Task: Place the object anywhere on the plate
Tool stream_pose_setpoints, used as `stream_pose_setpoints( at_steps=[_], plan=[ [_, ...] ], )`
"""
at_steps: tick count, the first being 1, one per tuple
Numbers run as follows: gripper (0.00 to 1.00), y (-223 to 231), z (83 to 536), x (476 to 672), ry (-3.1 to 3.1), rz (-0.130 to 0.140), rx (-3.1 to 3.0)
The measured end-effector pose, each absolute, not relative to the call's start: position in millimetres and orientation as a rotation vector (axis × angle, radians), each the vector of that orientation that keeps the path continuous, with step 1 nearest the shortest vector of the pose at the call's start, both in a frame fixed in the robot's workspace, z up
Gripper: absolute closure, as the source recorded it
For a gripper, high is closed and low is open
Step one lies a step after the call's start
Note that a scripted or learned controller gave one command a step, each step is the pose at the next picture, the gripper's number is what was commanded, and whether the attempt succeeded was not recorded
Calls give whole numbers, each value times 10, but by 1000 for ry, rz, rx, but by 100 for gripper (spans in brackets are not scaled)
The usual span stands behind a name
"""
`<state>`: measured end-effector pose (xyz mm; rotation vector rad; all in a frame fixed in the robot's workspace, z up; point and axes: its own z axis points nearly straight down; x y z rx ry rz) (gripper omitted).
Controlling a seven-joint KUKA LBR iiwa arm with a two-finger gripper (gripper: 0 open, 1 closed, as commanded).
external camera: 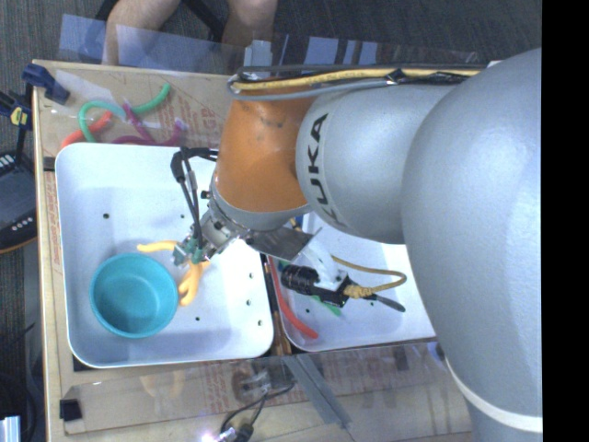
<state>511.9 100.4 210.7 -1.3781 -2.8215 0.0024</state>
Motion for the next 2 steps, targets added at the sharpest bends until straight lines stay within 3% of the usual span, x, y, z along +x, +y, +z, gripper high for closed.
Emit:
stream_pose_setpoints(
  at_steps=[1,2],
  plan=[
    [100,1443,1780,4948,-2902,5,-1193],
    [0,1439,1781,4951,-2902,5,-1194]
  ],
)
